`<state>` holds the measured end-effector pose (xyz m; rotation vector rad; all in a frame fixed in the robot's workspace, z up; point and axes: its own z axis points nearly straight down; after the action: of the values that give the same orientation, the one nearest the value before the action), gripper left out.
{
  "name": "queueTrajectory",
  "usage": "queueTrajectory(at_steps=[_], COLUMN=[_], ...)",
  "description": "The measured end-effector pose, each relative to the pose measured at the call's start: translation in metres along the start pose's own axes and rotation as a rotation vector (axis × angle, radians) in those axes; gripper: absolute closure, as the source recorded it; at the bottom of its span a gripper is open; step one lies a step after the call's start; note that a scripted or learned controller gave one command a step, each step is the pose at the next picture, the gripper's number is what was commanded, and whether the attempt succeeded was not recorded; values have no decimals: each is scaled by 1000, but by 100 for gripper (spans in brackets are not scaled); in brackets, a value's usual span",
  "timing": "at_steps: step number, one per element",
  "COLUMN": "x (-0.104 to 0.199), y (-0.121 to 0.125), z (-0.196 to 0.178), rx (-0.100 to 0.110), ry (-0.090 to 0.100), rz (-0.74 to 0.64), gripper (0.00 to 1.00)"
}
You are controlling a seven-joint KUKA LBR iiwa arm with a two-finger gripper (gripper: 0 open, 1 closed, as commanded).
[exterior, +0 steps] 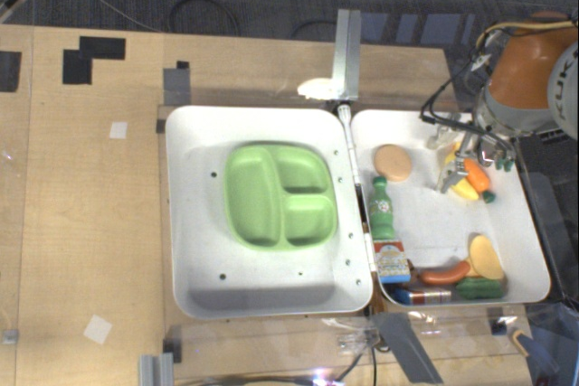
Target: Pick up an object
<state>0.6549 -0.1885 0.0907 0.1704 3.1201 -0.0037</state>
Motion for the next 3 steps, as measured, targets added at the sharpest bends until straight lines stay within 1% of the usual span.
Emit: queueTrajectory(at_steps=[1, 2, 3], x=[-3, 1, 4], y=[2, 15, 15], z=[-14, -171, -162], rx=[0, 2, -1], ry=[-11, -12, 3], rz=[-8, -183, -183], gripper=[100, 100, 0])
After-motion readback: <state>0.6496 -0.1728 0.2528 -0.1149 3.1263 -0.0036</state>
